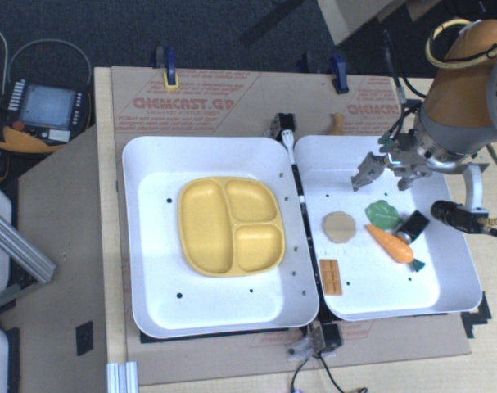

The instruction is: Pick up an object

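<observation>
The right bin (445,289) holds a round tan cookie-like disc (340,227), a green leafy piece (382,214), an orange carrot (390,243) with a small black block (413,225) against it, and a brown waffle-like bar (331,277) near the front left. My gripper (387,176) hovers over the back of the right bin, just above the green piece. Its two fingers are spread apart and nothing is between them.
The left bin (150,268) holds a yellow divided plate (230,224). A black divider (295,182) runs between the bins. Blue clamps (171,66) hold the board at the back. A pendant screen (45,105) sits off the bench at the left.
</observation>
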You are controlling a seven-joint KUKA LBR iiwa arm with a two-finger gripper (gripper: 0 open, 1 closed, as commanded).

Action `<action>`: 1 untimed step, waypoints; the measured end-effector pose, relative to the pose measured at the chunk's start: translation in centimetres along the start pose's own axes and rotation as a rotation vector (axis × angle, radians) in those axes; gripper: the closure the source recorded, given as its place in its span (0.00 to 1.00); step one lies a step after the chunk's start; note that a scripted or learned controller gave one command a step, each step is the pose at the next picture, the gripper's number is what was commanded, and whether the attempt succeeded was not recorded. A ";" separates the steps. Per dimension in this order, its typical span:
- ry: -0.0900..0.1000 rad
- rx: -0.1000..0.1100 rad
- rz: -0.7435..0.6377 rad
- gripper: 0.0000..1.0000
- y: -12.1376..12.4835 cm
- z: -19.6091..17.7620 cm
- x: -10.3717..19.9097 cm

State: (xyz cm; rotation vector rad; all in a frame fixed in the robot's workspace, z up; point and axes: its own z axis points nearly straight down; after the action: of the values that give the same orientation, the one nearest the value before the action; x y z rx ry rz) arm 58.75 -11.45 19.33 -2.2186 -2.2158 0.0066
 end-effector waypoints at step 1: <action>0.001 0.000 -0.001 0.00 -0.8 5.2 0.8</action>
State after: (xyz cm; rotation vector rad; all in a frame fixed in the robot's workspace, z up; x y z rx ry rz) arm 57.89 -10.68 14.11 -2.2169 -2.2164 0.0060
